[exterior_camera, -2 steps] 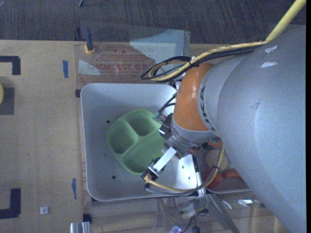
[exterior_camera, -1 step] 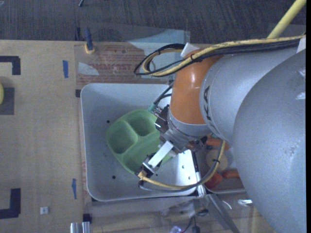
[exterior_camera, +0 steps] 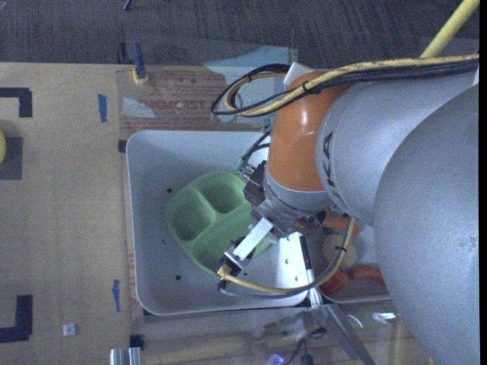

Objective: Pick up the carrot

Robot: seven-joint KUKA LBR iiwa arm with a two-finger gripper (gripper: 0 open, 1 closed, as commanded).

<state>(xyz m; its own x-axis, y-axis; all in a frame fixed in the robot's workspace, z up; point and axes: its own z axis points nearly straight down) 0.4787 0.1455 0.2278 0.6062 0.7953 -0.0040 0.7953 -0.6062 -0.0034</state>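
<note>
An orange, carrot-like thing (exterior_camera: 370, 274) lies in the right bin (exterior_camera: 358, 296), mostly covered by my arm. A second orange patch (exterior_camera: 335, 221) peeks out beside the wrist, and I cannot tell what it is. My gripper (exterior_camera: 295, 217) hangs over the wall between the two bins, under the orange wrist band and left of the orange thing. Nothing shows in its grasp.
A green divided tray (exterior_camera: 207, 217) lies in the left bin (exterior_camera: 152, 204), right beside the gripper. A reddish thing (exterior_camera: 335, 281) and a pale round thing (exterior_camera: 337, 249) sit in the right bin. My large grey arm covers the right side. Wooden bench surface lies to the left.
</note>
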